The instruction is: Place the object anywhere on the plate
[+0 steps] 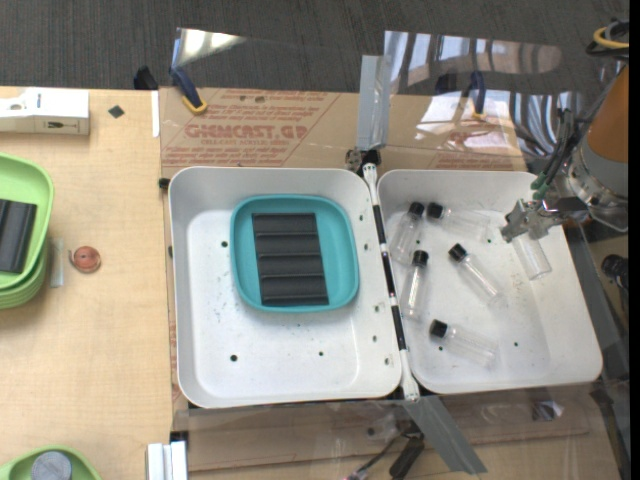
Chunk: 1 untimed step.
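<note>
A teal square plate [295, 253] with a dark ridged insert lies in the left white bin [200, 358]. Several clear vials with black caps lie scattered in the right white bin [560, 368]: one [472, 270] near the middle, one [462, 340] toward the front, and one [414, 280] by the left wall. My gripper [524, 218] hangs over the right bin's far right part, just above another clear vial [534, 256]. Whether that vial is in its grasp is not visible.
Two more capped vials [426, 211] lie at the right bin's back left. A cardboard sheet [260, 128] lies behind the bins. On the wooden bench at the left stand a green tray [20, 238] and a white box [45, 113].
</note>
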Tool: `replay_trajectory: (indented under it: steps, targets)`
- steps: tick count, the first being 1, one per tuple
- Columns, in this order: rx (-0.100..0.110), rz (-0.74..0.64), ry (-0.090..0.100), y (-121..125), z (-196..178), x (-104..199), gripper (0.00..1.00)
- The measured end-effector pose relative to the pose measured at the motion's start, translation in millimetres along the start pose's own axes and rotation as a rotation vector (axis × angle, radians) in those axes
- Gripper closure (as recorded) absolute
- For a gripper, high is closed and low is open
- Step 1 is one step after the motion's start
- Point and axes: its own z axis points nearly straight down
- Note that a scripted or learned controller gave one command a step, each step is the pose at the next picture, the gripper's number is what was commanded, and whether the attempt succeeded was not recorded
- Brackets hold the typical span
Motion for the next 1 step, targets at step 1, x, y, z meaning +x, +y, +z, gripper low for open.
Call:
replay_trajectory:
  steps: [1]
  targets:
    - [0.000, 0.000, 0.000, 0.0, 0.0, -0.1, 0.00]
